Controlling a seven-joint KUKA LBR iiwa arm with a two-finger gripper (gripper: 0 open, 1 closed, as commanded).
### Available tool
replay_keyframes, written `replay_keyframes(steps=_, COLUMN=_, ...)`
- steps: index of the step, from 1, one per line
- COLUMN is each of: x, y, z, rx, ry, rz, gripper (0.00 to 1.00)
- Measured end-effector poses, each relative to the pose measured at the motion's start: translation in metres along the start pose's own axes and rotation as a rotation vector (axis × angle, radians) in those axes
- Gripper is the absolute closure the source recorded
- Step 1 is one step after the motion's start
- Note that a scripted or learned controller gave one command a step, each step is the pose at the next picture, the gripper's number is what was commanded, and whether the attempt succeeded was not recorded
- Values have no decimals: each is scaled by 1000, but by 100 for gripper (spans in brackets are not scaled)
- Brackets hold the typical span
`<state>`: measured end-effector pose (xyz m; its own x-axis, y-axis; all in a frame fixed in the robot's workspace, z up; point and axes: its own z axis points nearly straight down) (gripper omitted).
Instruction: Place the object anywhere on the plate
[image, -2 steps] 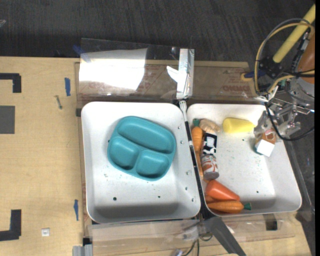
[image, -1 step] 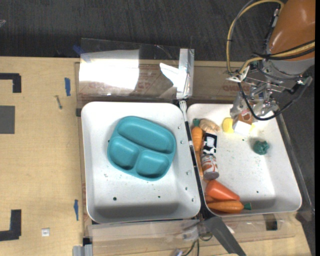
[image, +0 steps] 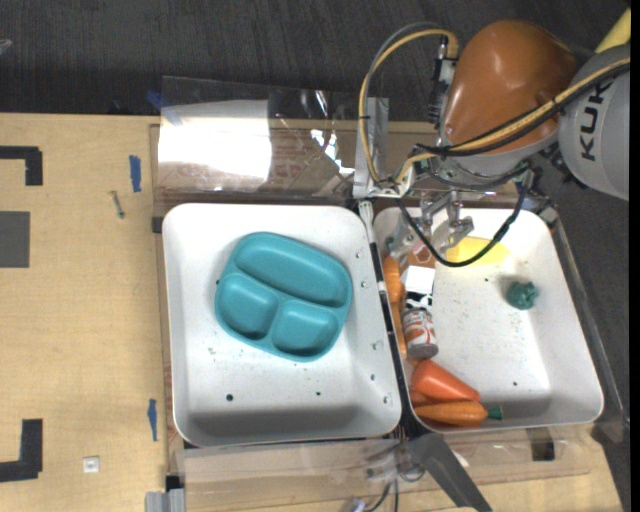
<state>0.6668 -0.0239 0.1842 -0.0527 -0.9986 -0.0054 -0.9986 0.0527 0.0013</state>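
A teal divided plate (image: 284, 294) lies in the left bin (image: 200, 380), slightly left of its middle. My gripper (image: 446, 226) hangs over the back left part of the right bin (image: 560, 380), below the orange wrist band. A yellow object (image: 470, 248) lies right under and just right of the gripper tip, partly hidden by it. I cannot tell if the gripper touches it. A small teal object (image: 521, 293) sits alone further right in the same bin.
Along the right bin's left wall lie an orange piece (image: 392, 280) and a small labelled can (image: 419, 332). Two carrot-like orange pieces (image: 446, 392) rest at the front left corner. Cables loop above the wrist. A clear panel stands behind the left bin.
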Motion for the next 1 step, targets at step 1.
replay_keyframes(steps=1, x=23, y=26, z=-2, rx=4, ry=2, rz=-12, gripper=100)
